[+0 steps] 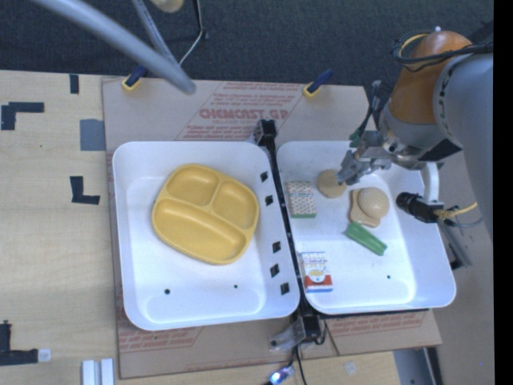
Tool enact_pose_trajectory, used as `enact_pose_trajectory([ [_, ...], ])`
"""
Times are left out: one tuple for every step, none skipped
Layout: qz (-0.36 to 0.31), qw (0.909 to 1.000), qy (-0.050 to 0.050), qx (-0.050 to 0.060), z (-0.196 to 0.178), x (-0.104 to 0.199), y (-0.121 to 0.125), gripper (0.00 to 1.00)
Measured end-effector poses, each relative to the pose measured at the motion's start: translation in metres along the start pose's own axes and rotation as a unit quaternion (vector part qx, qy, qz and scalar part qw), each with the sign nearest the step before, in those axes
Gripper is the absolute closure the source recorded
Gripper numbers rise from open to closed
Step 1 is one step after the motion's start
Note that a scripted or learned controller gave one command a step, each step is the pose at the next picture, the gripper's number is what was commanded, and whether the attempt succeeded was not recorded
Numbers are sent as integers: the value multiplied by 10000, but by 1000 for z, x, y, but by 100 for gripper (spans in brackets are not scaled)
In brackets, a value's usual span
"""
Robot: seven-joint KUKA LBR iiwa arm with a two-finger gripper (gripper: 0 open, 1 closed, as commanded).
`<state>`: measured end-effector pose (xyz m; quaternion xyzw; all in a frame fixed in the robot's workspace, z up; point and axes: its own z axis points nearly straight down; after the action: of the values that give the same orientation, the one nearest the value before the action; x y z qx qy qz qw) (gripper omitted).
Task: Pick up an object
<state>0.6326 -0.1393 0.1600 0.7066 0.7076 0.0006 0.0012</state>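
Right bin (417,291): small printed carton (315,269) at 7 o'clock, green block (366,239) and tan bun-shaped piece (369,205) near centre, green-checked packet (301,199) at 9 o'clock. Left bin (132,295) holds a yellow divided plate (206,213). Gripper (350,172) stands at 11 o'clock over a tan round piece (329,184); jaw state cannot be determined.

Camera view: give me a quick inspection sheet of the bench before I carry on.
Surface: two white bins side by side on a cardboard sheet.
Job's things: right bin holds a round tan piece, a beige bun-like piece, a green stick, a checked packet, a small printed box.
Clutter: yellow divided tray in the left bin.
Grippers: end effector beside the round tan piece.
Cables: black cable at the wrist.
Surroundings: dark carpet.
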Motion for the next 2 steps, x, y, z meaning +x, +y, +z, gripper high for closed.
enact_pose_trajectory([
  [-1,10000,0,-8,-63,-3,2,100],
  [1,10000,-4,25,-45,-2,2,100],
])
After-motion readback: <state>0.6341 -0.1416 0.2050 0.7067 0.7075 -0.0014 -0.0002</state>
